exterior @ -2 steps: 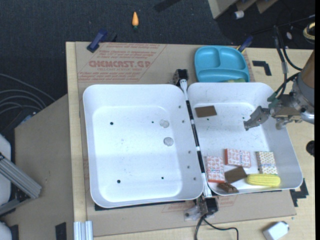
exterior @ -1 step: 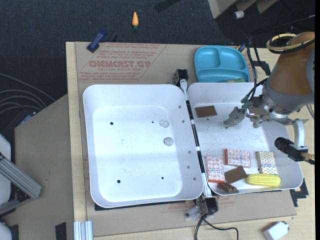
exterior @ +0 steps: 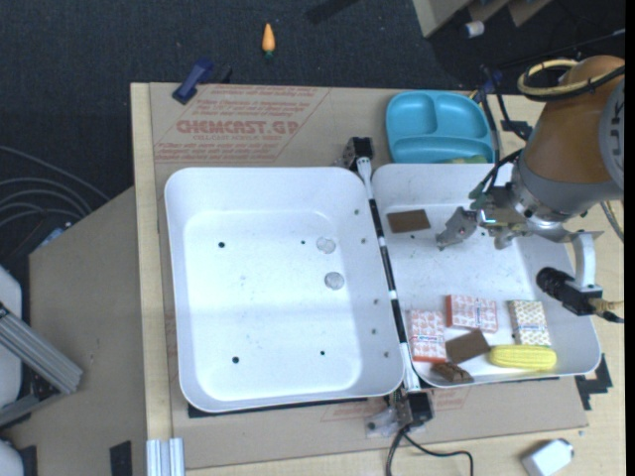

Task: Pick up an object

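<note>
While the arm reaches in from the right, the scene tallies as follows.

Arm: one, grey with an orange band, over the right bin point(exterior: 397, 181).
Claw: one claw point(exterior: 458, 228), low over the upper middle of the right bin; whether it is open or closed I cannot tell, and nothing shows held in it.
Bins: two, side by side on the surface point(exterior: 248, 127); the left bin point(exterior: 189, 191) has two small round discs point(exterior: 329, 263) on its floor.
Brown blocks: two, one brown block point(exterior: 408, 221) just left of the claw, another point(exterior: 466, 345) near the front.
Patterned packets: three point(exterior: 472, 312), in a row along the front of the right bin.
Yellow piece: one yellow banana-shaped object point(exterior: 523, 358), at the front right.
Dark small item: one point(exterior: 452, 372), at the front rim.
Blue tray: one blue divided tray point(exterior: 437, 127), behind the right bin.
</note>
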You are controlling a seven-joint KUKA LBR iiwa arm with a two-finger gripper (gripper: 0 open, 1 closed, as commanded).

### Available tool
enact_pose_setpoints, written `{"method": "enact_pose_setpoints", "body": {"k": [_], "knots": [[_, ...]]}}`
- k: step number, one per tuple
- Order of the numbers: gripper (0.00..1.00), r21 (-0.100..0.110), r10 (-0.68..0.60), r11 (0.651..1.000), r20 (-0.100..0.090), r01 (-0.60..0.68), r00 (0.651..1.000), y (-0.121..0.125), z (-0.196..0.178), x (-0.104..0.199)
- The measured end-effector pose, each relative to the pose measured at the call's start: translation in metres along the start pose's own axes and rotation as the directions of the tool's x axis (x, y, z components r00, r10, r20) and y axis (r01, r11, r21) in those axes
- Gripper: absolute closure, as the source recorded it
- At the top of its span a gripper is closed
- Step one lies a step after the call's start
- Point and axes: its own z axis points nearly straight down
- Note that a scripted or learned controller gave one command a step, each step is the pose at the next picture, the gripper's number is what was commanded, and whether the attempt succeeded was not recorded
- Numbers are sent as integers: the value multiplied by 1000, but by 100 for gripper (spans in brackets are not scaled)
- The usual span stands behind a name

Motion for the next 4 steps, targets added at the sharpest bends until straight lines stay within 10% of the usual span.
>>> {"method": "enact_pose_setpoints", "body": {"k": [1, 2, 3, 4], "knots": [[0, 0, 1, 1000, 0, -1, 1000, 31, -14, -5], [0, 2, 1, 1000, 0, -1, 1000, 17, 85, 9], [0, 0, 0, 1000, 0, 0, 1000, 78, 85, 12], [100, -2, -1, 1000, 1, 1, 1000, 78, 74, 13]]}}
